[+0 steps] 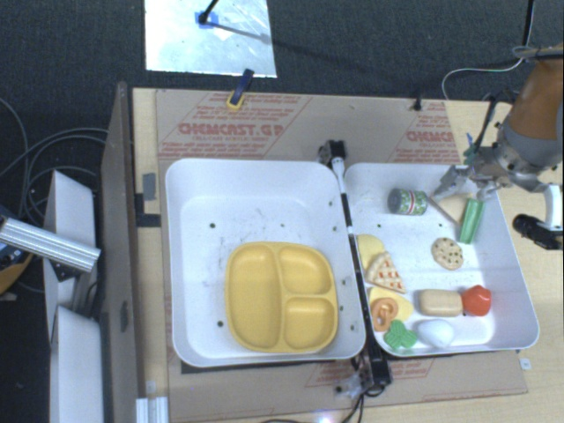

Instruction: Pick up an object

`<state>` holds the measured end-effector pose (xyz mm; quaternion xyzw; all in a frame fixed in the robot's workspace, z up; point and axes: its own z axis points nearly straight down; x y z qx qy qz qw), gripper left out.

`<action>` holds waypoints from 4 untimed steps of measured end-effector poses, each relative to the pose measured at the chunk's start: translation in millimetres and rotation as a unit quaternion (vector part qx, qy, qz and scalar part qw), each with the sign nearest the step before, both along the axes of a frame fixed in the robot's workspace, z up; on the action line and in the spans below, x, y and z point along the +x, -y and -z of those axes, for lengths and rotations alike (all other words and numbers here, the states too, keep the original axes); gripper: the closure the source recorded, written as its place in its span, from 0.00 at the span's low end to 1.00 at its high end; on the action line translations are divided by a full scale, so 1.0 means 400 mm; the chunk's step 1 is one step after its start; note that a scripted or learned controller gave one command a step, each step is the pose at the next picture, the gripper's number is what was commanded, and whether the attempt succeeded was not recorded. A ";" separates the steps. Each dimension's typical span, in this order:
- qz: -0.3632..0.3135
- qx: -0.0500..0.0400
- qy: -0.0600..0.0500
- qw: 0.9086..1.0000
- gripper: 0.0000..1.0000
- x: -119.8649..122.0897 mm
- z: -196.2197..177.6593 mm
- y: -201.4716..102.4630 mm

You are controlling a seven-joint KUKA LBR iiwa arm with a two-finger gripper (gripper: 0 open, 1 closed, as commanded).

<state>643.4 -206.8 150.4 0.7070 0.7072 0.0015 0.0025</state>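
Observation:
The right bin holds several toy foods: a green-labelled can, a green tube, a chocolate-chip cookie, a waffle wedge, a tan bread roll, a red tomato, a white egg and a green leafy piece. My gripper hangs over the bin's back right part, just above the top end of the green tube and right of the can. Its fingers are spread open with nothing between them.
The left bin carries a yellow divided plate. A black clamp sits on the wall between the bins. A black fitting sticks in past the right bin's right rim. Cardboard lies under both bins.

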 end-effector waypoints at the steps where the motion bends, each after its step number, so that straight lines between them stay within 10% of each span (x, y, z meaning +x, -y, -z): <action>1: 0.000 -0.001 -0.001 1.000 0.00 -0.084 0.169 0.000; 3: -0.002 0.001 0.000 1.000 0.00 0.002 0.162 -0.002; 4: -0.003 0.001 -0.003 1.000 1.00 0.000 0.131 -0.001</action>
